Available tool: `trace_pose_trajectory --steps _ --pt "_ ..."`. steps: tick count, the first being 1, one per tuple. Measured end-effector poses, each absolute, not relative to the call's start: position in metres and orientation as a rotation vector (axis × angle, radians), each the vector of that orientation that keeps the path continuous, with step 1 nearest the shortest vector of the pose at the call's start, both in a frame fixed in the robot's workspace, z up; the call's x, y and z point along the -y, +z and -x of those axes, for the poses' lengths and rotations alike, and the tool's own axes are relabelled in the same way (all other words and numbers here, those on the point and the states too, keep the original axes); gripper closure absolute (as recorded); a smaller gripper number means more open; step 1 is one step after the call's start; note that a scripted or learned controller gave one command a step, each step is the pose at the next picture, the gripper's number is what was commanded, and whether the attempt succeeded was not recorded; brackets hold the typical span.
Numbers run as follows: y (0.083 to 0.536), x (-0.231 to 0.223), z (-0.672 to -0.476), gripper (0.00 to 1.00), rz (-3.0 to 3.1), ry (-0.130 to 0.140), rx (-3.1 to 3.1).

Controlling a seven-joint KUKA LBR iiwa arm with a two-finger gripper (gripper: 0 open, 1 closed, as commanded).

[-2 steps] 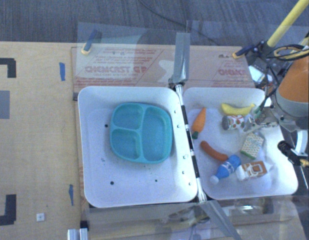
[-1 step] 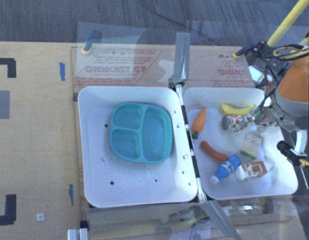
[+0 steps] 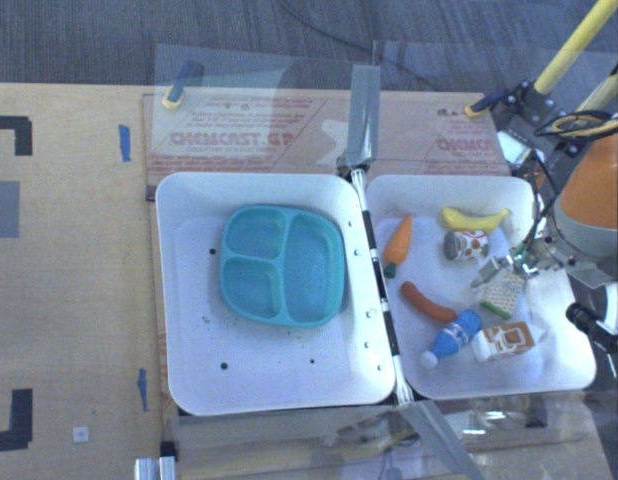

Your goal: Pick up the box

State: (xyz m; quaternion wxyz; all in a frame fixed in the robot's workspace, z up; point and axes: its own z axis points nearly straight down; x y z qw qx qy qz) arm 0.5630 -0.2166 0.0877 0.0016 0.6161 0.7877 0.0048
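A small tan, checkered box (image 3: 504,295) lies tilted in the right bin (image 3: 429,200), near its right side. My gripper (image 3: 511,266) hangs right over the box's upper edge and seems to touch it. The arm, with its orange band (image 3: 595,183), comes in from the right. The box still rests on the bin floor.
Around the box in the right bin lie a white and orange carton (image 3: 507,340), a blue-capped bottle (image 3: 451,336), a red sausage (image 3: 427,302), a carrot (image 3: 397,241), a banana (image 3: 474,216) and a small can (image 3: 467,245). The left bin (image 3: 184,288) holds a teal divided plate (image 3: 283,265).
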Motion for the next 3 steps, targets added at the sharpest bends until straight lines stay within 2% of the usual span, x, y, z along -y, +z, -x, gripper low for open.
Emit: trace_pose_trajectory --steps 1,2,3 --pt "0.095 0.22 -0.562 1.0 -1.94 0.009 -2.468" --pt "0.17 0.153 -0.582 1.0 -1.732 0.0 -2.623" --pt "0.17 0.153 -0.582 0.0 -1.732 0.0 -2.622"
